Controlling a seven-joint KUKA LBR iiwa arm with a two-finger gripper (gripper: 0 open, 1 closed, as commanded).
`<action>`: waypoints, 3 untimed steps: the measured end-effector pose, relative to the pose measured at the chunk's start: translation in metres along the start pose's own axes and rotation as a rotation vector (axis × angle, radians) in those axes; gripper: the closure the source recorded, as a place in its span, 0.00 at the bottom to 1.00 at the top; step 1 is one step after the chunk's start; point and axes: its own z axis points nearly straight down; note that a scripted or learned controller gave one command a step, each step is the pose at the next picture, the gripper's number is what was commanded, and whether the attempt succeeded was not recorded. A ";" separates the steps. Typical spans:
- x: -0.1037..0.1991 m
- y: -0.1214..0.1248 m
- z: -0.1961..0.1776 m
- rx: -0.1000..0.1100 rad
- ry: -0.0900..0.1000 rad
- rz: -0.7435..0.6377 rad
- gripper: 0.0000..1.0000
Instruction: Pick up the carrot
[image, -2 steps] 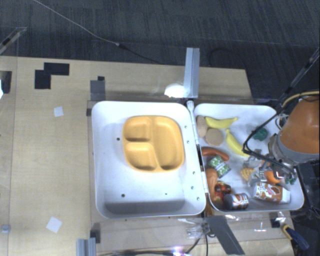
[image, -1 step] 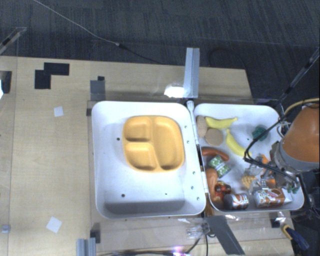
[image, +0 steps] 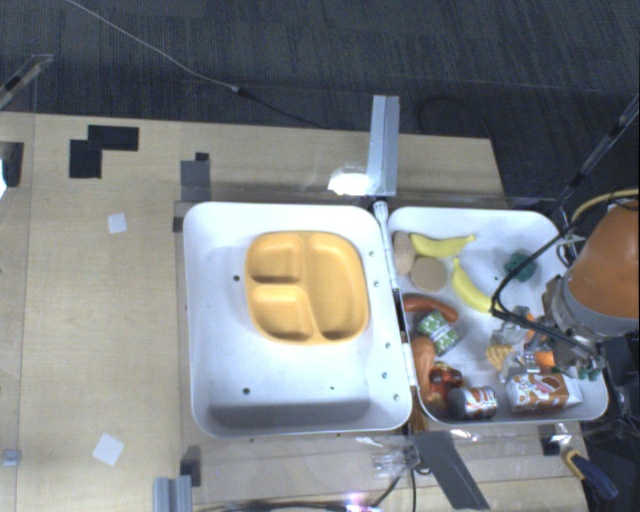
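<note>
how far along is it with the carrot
Nothing looks done yet: the carrot lies in the right bin, by its left wall, beside the green packet. In hand: the arm hangs over that bin's right side, apart from the carrot. Left: cross to the carrot, close on it and lift it out.

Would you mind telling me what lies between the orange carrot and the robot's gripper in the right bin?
In the camera view, a small green-and-white packet and a yellow ridged piece sit between the orange carrot and the gripper.
</note>
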 end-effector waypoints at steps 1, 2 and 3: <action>0.002 0.001 -0.042 0.001 0.007 0.310 1.00; 0.004 0.031 -0.074 0.002 0.008 0.504 1.00; 0.006 0.074 -0.097 0.000 0.008 0.524 1.00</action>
